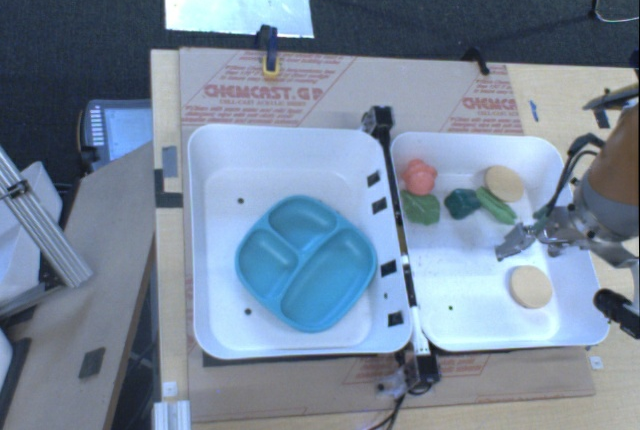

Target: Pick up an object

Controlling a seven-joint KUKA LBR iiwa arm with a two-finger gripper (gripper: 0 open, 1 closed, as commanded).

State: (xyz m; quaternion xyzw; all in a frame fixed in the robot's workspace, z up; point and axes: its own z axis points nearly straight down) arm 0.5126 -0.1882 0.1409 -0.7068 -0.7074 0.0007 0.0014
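My gripper hangs over the right bin, near its right side, open with nothing between its fingers. Just below it lies a tan round disc. Toward the back of the bin sit a pink lump, a green piece, a dark teal piece, a long green piece and a tan oval. The grey arm comes in from the right edge.
The left bin holds a blue divided plate. A black divider with clips runs between the bins. Cardboard lies under both bins, and cables trail at the front edge.
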